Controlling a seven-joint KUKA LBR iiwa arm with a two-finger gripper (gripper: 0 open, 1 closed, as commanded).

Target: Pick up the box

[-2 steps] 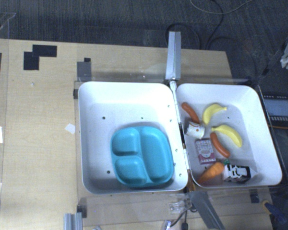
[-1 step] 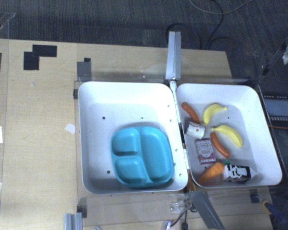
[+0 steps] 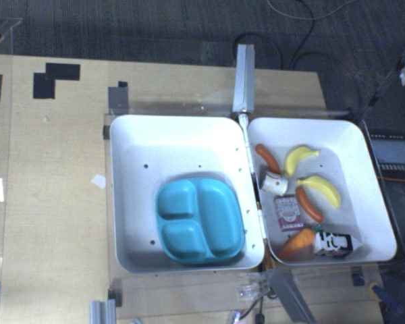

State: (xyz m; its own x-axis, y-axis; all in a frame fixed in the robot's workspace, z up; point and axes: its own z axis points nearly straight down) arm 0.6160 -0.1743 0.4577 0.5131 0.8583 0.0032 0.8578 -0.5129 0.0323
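The small flat rectangular box with a pink and maroon printed face (image 3: 288, 211) lies in the right shallow white plastic bin (image 3: 366, 155), low in its left half and near the divide between the two bins. Where it sits relative to the hand, and whether the hand is open or closed, cannot be told. The box lies flat, face up, its edges roughly square to the bin wall. Just above it is a small white piece with a red mark (image 3: 275, 182). To its right, close beside it, lies a glossy red-orange sausage shape (image 3: 309, 204), and a second like it (image 3: 268, 158) lies further up by the bin's left wall. Two smooth yellow curved bananas sit to the upper right, one (image 3: 301, 158) above the other (image 3: 321, 190). Just below the box rests a tapered orange carrot (image 3: 297, 243), its thick end against a black-and-white printed carton (image 3: 334, 243) lying on its side. The left shallow white plastic bin (image 3: 125, 181), with rounded corners and a few small dark holes in its floor, carries a smooth turquoise plastic plate with three compartments (image 3: 199, 220). Both bins rest on a pale wood-grain worktop (image 3: 47, 181), and a grey metal bar (image 3: 244, 79) stands along the seam between them.
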